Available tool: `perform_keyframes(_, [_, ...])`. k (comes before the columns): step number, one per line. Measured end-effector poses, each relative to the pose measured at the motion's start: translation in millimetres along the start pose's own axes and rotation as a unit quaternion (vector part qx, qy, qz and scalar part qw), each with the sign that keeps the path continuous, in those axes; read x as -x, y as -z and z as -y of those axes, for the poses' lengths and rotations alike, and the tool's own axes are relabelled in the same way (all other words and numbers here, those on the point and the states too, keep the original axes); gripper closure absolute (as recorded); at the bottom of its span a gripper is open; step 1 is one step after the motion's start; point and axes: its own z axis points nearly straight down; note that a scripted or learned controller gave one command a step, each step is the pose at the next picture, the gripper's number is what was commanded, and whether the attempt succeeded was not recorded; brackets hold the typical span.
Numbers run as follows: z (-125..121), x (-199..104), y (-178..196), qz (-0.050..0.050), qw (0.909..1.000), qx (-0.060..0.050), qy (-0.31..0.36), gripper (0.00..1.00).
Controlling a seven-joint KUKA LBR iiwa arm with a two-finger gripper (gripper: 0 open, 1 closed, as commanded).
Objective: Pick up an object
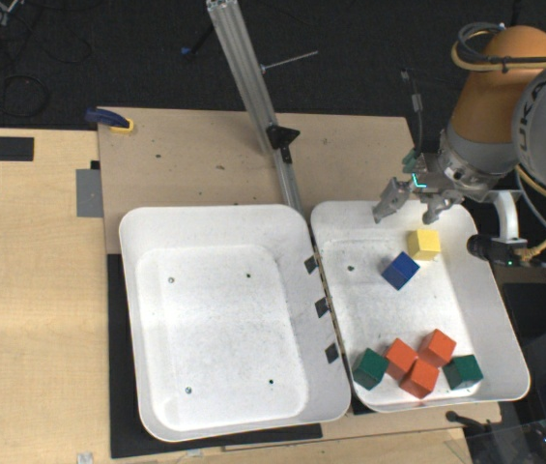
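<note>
While I watched the feed, the gripper (414,205) hung over the far end of the right bin (504,356) with its jaws spread wide, nothing between them. Just below the jaws lay the yellow cube (426,243), a blue cube (400,270) touching its lower corner

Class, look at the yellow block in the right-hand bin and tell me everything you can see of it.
The yellow block is a small cube, plain and matte, apparently painted wood or plastic. It sits on the floor of the right bin, near the far end, slightly turned against the bin's edges. The gripper hangs just beyond it, apart from it. The blue block lies close by on the near-left, seemingly not touching.
</note>
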Motion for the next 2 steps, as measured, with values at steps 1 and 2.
perform_keyframes(1, [9.9,-6.4,-52.6,-0.001,1.0,-0.003,-0.001,0.0])
perform_keyframes(2, [10.9,-15.4,-111.4,-0.001,1.0,-0.002,-0.001,0.0])
